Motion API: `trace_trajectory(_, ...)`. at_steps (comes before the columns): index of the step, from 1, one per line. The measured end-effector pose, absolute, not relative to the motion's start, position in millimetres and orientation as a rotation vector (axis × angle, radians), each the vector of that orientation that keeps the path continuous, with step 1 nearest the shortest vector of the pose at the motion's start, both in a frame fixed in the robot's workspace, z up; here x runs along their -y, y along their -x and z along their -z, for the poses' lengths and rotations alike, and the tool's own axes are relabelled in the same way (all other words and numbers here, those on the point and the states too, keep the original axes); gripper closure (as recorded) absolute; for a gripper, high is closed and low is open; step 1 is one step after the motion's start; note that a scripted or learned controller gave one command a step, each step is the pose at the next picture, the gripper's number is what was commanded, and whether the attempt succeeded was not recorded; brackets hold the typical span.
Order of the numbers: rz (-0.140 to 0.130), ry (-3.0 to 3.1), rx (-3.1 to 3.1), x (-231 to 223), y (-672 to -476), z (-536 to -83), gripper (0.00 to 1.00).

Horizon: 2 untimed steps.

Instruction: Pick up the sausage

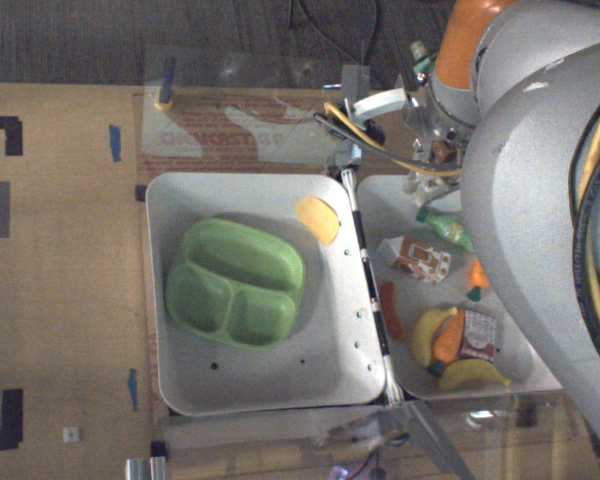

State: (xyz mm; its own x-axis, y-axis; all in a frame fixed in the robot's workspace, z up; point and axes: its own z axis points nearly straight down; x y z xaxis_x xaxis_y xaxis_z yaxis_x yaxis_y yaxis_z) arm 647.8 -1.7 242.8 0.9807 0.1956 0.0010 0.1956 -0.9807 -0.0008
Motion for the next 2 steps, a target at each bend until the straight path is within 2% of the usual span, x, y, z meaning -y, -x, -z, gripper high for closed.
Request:
trace_trajectory(1, 0.003, 3.126, 0.300, 4.2, -648.3, -252.6, 1.00)
trace_trajectory(2, -0.007, 3.124, 0.316, 17.5, -643.6, -205.3, 1.00)
